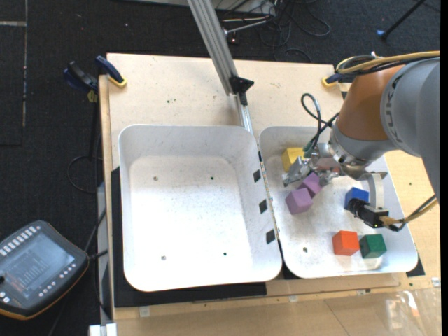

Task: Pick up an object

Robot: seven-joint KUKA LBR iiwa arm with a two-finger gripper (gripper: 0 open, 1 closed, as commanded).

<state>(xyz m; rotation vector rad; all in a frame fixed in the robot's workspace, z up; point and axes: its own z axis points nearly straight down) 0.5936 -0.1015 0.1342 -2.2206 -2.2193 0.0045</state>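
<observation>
Purple blocks: one point(299, 200) flat on right bin point(399, 254) floor near its left wall, a second point(312, 184) just above it, tilted, touching gripper point(302, 171) tips. Finger state not readable; no grip confirmed. Yellow block point(292, 157) just behind gripper. Blue block point(356, 197) to right, beside black fixture point(369, 214). Orange block point(345, 243) and green block point(373, 245) side by side near front edge. Left bin point(140, 145) adjacent.
</observation>
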